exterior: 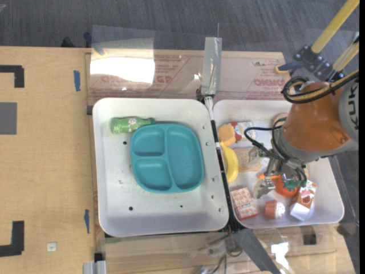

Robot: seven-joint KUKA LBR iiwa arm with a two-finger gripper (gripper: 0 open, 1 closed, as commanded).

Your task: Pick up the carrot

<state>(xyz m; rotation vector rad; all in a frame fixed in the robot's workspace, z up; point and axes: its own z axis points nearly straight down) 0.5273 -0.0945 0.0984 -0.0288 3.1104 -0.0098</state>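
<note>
Carrot [283, 185] lies in the right bin [333, 201], right under our hand [279, 178].
Going left to right, we see a green bottle [131, 124] lying beside a teal divided plate [167, 156] in the left bin [108, 170]; then, in the right bin, a banana [230, 162] by the dividing wall, a small printed box [243, 202], and an orange-and-white toy [274, 209]. Our hand hangs low over the carrot's orange body and green top, touching or just above it; we cannot tell how its fingers stand. A white and red carton [304, 201] sits just right of it.
</note>
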